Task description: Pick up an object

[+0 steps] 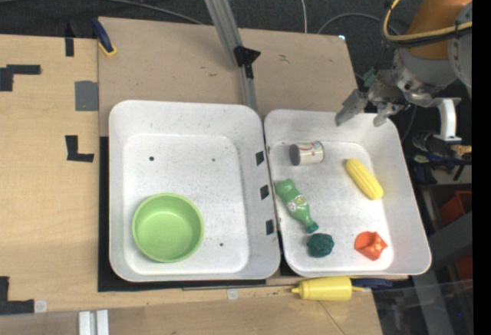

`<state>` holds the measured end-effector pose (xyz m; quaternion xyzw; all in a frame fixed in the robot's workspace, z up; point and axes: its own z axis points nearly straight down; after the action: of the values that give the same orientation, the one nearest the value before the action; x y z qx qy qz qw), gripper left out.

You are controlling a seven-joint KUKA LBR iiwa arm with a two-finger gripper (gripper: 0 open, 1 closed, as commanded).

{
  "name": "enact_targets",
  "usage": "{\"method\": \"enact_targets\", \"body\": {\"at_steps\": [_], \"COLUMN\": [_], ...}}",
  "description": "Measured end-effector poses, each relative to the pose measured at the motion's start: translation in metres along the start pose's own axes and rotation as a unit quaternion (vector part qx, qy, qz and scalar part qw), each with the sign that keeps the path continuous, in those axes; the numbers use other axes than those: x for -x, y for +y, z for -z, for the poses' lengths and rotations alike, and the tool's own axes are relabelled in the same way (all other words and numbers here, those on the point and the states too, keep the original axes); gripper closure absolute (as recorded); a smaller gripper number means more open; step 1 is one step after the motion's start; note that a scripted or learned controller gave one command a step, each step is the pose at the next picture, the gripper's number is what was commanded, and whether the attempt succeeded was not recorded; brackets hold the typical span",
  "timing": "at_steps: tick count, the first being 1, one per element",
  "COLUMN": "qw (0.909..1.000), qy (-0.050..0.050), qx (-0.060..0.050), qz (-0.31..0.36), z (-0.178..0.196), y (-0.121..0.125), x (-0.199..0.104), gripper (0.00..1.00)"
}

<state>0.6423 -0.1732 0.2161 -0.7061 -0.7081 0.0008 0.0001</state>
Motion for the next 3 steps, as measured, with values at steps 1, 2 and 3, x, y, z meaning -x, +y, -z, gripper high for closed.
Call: {"method": "enact_targets", "body": {"at_steps": [1, 2, 3], "qw": [1.0, 1.0, 1.0], "qy": [0.0, 0.0, 0.0], "qx": [0.0, -0.002, -0.001], "qz": [0.0, -0.001, 0.0], "z": [0.0, -0.045, -0.094], "y": [0.0, -0.005, 0.004], "x": [0.0, 0.004, 0.003], "gripper": [0.0, 0.0, 0.0]}}
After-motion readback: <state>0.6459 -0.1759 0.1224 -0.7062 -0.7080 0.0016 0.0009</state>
